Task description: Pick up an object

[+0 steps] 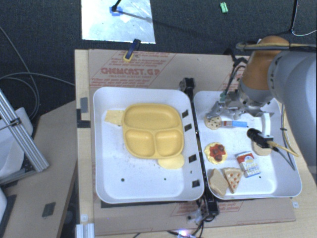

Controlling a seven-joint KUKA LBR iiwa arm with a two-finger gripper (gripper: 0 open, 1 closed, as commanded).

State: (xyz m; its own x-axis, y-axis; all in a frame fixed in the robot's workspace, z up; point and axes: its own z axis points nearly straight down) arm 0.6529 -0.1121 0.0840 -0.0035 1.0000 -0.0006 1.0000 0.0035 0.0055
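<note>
A smooth yellow plastic divided tray, rounded at the corners and moulded into three compartments, is lying in the left white bin, while the right white bin is holding small toy foods: a round speckled cookie, a flat disc with red topping, a triangular sandwich wedge and a little printed carton. The grey arm is reaching in from the right, bent down over the right bin's far end, with the gripper hanging just above the cookie. Whether its fingers are spread or pressed together, I cannot tell.
</note>
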